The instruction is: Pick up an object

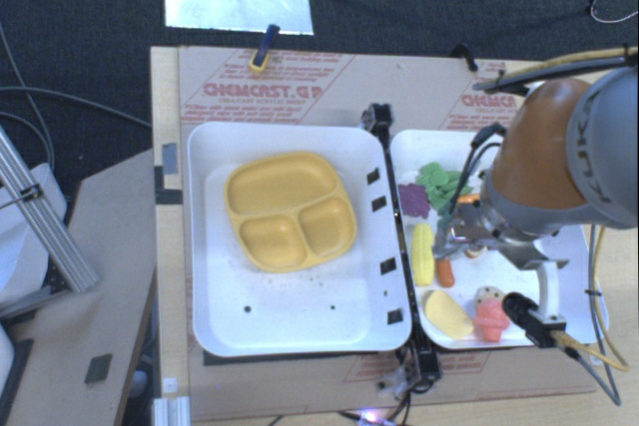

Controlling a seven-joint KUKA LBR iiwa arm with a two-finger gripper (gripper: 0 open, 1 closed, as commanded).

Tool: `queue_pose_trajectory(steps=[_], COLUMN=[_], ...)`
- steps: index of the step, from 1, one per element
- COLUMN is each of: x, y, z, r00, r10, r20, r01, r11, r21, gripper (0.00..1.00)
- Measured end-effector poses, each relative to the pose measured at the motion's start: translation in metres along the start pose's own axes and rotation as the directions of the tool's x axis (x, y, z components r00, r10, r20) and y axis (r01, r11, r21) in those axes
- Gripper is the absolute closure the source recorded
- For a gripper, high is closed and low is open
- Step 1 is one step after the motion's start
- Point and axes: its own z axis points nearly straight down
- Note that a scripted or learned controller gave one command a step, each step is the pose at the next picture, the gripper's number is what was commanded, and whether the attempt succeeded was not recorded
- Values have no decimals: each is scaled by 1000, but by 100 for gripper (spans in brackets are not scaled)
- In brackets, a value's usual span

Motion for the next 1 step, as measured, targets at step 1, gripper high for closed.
queue_pose_trajectory(steps=[1], x=[-12], y=[101], z=[-2], r00=[1000], r10=[-10], r20=[0], r01=[10], r11=[1000], r21=[-12], gripper=[100])
